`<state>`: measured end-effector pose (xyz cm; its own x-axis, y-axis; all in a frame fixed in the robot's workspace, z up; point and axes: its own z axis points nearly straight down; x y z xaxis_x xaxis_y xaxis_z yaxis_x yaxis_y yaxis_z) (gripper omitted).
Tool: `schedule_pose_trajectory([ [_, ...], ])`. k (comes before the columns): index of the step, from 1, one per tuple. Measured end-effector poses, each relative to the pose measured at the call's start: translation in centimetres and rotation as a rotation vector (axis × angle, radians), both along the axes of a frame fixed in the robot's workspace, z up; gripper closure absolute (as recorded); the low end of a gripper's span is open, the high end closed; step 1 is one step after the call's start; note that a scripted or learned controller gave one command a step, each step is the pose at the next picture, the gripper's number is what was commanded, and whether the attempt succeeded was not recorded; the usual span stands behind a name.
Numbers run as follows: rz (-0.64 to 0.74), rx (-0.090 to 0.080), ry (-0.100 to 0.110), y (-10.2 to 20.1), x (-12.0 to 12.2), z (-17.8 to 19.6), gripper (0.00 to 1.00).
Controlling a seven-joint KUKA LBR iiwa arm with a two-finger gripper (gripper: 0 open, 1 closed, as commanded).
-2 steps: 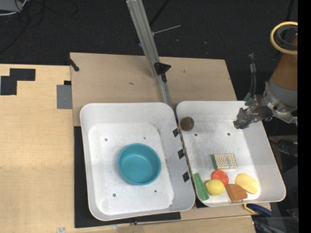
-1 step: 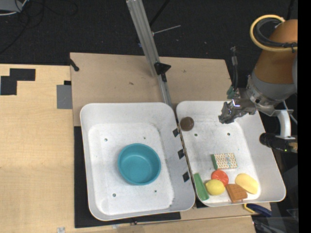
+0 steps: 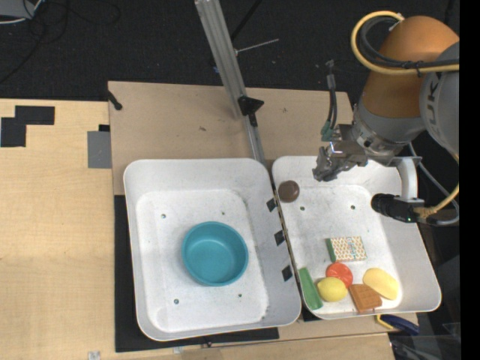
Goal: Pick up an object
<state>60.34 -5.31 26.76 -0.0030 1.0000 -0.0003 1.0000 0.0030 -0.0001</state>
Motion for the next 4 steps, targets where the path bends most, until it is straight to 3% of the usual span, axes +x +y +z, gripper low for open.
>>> schedule_pose_trajectory([
  [2, 0.0, 0.001, 0.001, 9.5, 2.3, -3.1, 1.0],
  [3, 0.0, 0.001, 0.0, 14.4, 3.1, -2.4, 1.0],
  [4, -0.002, 0.0, 0.001, 14.2, 3.1, -2.4, 0.0],
])
